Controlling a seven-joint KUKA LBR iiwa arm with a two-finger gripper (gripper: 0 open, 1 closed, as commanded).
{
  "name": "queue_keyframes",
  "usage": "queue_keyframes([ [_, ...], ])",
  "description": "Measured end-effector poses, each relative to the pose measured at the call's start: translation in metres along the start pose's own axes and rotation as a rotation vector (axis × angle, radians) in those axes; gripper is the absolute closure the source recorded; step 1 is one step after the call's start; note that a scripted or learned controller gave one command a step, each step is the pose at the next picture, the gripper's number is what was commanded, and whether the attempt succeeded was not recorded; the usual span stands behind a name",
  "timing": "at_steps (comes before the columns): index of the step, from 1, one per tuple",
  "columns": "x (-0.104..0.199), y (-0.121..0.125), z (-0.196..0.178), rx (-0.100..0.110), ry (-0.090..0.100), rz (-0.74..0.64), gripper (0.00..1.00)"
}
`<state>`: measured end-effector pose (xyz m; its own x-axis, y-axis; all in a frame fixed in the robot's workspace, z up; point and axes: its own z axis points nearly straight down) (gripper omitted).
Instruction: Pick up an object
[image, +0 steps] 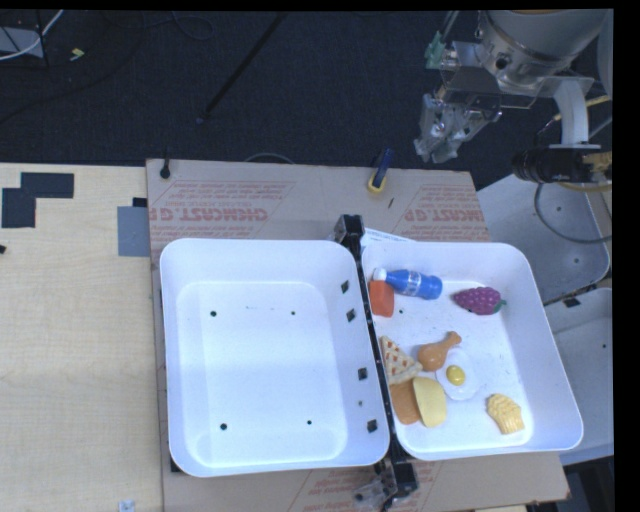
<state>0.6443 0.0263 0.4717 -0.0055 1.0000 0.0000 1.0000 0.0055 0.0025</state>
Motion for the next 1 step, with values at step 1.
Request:
queue_keyframes([
  [1, -0.0189, -0.0004, -0.0581, -0.001, 0.0, 0.007, 1.0],
])
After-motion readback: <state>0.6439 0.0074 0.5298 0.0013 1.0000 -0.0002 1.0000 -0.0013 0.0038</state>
